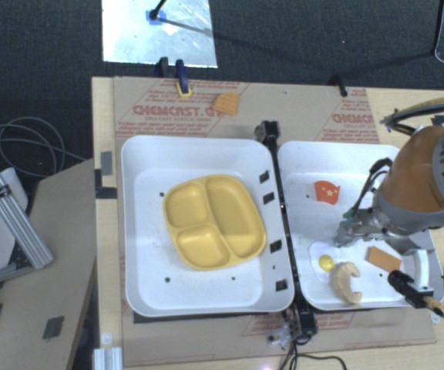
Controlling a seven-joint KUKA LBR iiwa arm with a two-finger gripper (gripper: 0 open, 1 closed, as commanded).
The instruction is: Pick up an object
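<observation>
Nearest us, at the bottom of the right bin (299,230), lies a pale, curved piece (348,280) shaped rather like a cashew or a bit of bread, its surface matte and lumpy. Just at its ten o'clock sits a small yellow ball (326,264), glossy and round. At the curved piece's two o'clock lies a flat orange-brown block (381,258), rectangular and slightly tilted. Further up, towards twelve o'clock, a red card (327,193) lies flat on the bin floor, well apart from the others.

The tool (351,229) hangs low over the right bin, at about eleven o'clock from the block and one o'clock from the ball. We cannot tell whether it is released or clenched, since the wrist and cables blur its tip, and we see nothing gripped in it.

In our judgement the ball and the block are the nearest candidates. We would favour the block: its flat, parallel sides should give a steadier hold than the slick ball, which may roll away. We should come straight down, centre on the short sides, and close gently.

The left bin (141,206) holds a yellow tray (214,222) of smooth plastic with three rounded compartments. Both bins are white, shallow and speckled, set on a cardboard-covered counter (284,106).
</observation>
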